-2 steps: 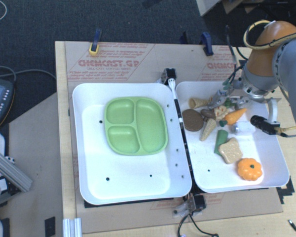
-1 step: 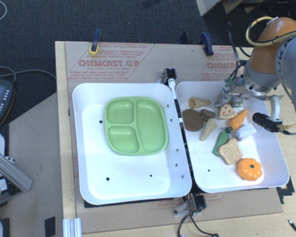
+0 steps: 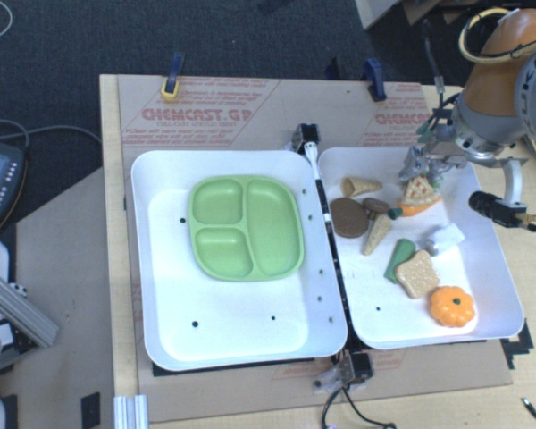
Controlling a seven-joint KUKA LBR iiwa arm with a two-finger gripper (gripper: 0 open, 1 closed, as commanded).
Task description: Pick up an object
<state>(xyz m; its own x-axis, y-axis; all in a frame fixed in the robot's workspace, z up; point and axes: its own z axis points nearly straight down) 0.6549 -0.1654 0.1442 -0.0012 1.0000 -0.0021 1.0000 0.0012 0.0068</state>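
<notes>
The gripper (image 3: 426, 170) hangs low over the far right part of the right bin (image 3: 500, 280), its dark fingers pointing down at a pizza-slice toy (image 3: 419, 192) that lies on an orange wedge (image 3: 414, 209). The metal tips sit at or just above the top of the slice; whether they are spread or closed cannot be told from this slant, and nothing shows clearly between them, so no hold can be claimed.

The step in hand looks like the reach or the closing of the grasp on that slice, with the lift not yet done.

Around the target, the other toys lie near but mostly apart: a tan cone-shaped piece (image 3: 362, 186) to its left, a brown round cookie (image 3: 347, 217) and a pale wedge (image 3: 376, 233) nearer the bin divider, a small white-and-grey piece (image 3: 445, 237) below, then a green piece (image 3: 400, 259) touching a slice of toast (image 3: 417, 274), and an orange pumpkin (image 3: 452, 307) at the near corner. The left bin (image 3: 161, 329) bears a green divided plate (image 3: 247, 227).

The next move likely calls for the fingers to straddle the thin slice squarely and close firmly before a straight rise; a flat, stacked target could slip or drag the wedge along.
</notes>
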